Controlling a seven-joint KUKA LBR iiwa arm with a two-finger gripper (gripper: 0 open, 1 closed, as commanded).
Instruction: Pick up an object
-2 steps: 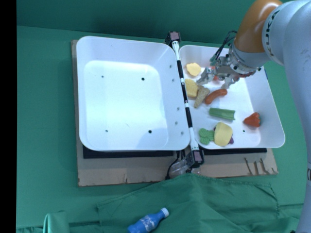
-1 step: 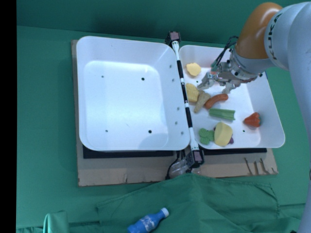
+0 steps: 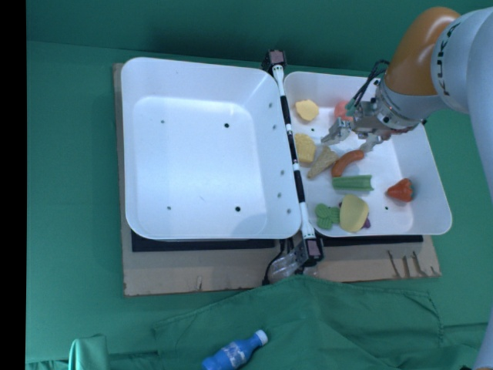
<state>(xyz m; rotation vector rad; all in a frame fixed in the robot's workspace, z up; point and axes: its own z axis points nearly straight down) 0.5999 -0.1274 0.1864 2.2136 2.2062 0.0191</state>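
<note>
The two-finger gripper hung with fingers apart and nothing between them just above the curved orange-red plastic sausage lying in the right white bin, so the pick remained undone.

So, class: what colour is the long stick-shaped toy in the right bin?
Green; the stick-shaped toy shows clearly in the camera view.

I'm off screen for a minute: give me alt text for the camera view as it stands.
The gripper hangs over the right bin, just above a red sausage-shaped toy, with nothing seen between its fingers. Toy foods lie around it: a green stick, a red piece, yellow pieces. The left bin sits beside it.
</note>
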